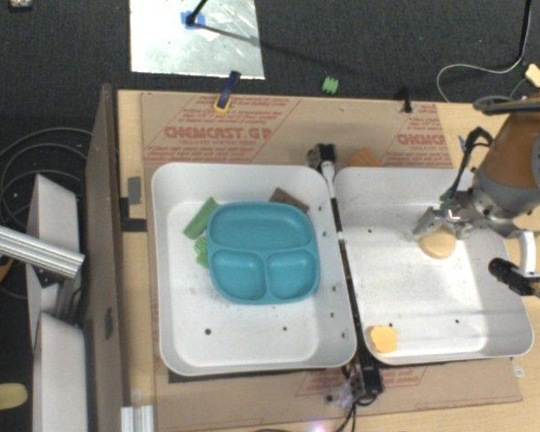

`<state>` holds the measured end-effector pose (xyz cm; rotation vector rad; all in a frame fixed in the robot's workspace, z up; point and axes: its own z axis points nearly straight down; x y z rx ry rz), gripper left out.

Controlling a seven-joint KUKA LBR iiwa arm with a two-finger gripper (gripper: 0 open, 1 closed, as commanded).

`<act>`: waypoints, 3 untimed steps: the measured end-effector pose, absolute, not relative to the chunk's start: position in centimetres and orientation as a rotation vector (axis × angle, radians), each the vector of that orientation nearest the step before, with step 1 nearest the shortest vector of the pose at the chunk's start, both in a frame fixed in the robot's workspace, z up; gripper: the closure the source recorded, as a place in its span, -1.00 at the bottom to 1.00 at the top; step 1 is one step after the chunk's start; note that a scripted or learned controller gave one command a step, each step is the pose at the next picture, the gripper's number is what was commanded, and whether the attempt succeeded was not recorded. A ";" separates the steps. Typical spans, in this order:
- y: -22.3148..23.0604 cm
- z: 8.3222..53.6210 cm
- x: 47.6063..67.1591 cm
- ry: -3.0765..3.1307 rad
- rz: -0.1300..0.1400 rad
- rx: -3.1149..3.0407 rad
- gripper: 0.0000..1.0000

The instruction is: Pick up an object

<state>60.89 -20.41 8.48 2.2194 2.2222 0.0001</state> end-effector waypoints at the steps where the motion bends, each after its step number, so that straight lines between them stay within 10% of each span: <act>1: -20.4 9.8 61.1 2.219 0.007 2.215 1.00; 2: -20.4 9.7 61.1 2.220 0.006 2.215 -1.00; 3: -19.4 8.4 59.8 2.222 0.000 2.221 -1.00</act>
